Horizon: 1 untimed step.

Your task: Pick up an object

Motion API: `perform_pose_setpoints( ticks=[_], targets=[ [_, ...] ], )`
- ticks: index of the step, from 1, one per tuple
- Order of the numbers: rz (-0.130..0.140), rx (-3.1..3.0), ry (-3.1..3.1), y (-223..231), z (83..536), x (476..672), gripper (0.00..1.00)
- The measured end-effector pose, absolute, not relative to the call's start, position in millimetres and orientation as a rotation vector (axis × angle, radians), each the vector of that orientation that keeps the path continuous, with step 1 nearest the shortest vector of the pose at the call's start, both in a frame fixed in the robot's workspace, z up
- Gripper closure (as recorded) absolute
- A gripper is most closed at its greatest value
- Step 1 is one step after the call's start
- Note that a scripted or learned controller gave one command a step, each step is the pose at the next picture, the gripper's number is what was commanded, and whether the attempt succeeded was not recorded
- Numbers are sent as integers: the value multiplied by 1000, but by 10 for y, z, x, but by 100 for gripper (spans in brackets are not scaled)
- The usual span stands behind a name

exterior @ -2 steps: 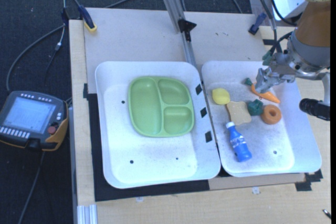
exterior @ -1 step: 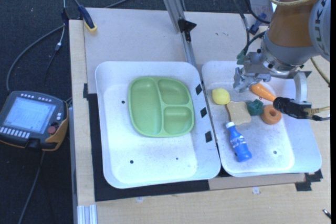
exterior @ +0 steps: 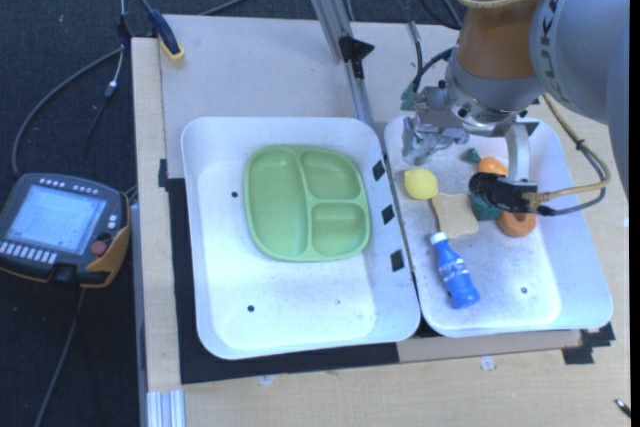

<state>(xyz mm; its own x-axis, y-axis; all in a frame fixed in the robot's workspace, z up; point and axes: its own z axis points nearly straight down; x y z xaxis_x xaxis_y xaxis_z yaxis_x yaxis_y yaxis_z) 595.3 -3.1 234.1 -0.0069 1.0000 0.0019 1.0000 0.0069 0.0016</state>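
The tool hangs over the right bin's far corner, beside the lemon; its grip I cannot tell. Approach step, I judge: next, descend squarely onto the lemon.

Right bin: hand above the yellow lemon; blue bottle and orange fruit nearby. Left bin: green divided tray.
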Motion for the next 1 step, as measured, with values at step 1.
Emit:
perform_pose_setpoints(
  ticks=[1],
  targets=[
    [-5,-2214,-2229,467,2399,6055,100]
  ],
)
